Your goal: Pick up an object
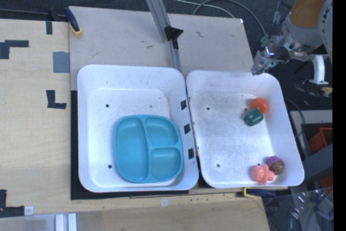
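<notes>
The right bin holds an orange toy touching a dark green one near its right wall. A pink toy and a small purple one lie together in its near right corner. My gripper hangs at the bin's far right corner, above the rim and apart from all the toys. Nothing shows between its tips.
The left bin carries a blue divided plate. A slanted metal pole stands behind the bins. Cables and a yellow-handled clamp lie on the bench at the back.
</notes>
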Robot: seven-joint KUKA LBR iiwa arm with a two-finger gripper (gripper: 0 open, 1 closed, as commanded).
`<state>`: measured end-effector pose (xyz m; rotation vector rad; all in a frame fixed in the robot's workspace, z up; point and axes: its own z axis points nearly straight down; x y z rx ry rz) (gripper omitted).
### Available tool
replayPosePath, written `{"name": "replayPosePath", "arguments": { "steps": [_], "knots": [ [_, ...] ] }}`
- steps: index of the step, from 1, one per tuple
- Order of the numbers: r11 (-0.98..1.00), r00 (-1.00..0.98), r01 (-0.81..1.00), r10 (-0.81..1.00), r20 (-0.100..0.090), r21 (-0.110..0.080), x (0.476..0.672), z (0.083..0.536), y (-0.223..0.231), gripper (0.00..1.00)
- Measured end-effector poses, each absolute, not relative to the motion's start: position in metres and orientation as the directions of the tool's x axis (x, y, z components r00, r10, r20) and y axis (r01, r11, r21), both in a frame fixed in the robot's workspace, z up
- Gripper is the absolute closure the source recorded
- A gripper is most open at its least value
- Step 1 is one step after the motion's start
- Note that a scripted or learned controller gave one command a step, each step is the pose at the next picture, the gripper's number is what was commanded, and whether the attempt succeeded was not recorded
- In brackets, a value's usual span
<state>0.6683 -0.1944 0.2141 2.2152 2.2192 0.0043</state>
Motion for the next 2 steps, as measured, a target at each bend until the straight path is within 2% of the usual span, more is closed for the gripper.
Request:
{"name": "replayPosePath", "arguments": {
  "steps": [2],
  "knots": [
    [0.002, -0.002, 1.000, 1.000, -0.001, 0.004, 0.666, 0.293, -0.194, 1.00]
  ]
}}
